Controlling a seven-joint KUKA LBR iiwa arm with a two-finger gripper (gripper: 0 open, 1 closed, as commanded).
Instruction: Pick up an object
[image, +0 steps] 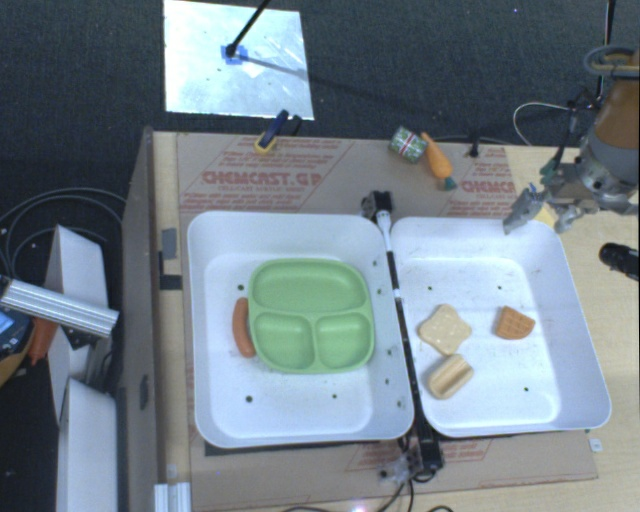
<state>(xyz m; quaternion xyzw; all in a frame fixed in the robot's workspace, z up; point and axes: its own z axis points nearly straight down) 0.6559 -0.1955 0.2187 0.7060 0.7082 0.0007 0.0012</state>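
Gripper (547, 207) hangs over right bin's (575, 395) far-right corner, jaws apart w/ nothing between. In that bin – cracker (444, 328), waffle piece (514, 323), bread roll (450, 376), well apart, open floor around. Left bin (210, 400): green tray (310, 315), sausage (241, 328) just beside its left edge. Carrot (437, 159) + can (407, 143) on desk beyond.

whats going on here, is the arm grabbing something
Not yet. The gripper hovers by the far right corner of the right bin, holding nothing. In that bin lie a pale cracker, an orange wedge and a tan bread roll. The left bin holds a green divided plate with a sausage beside it.
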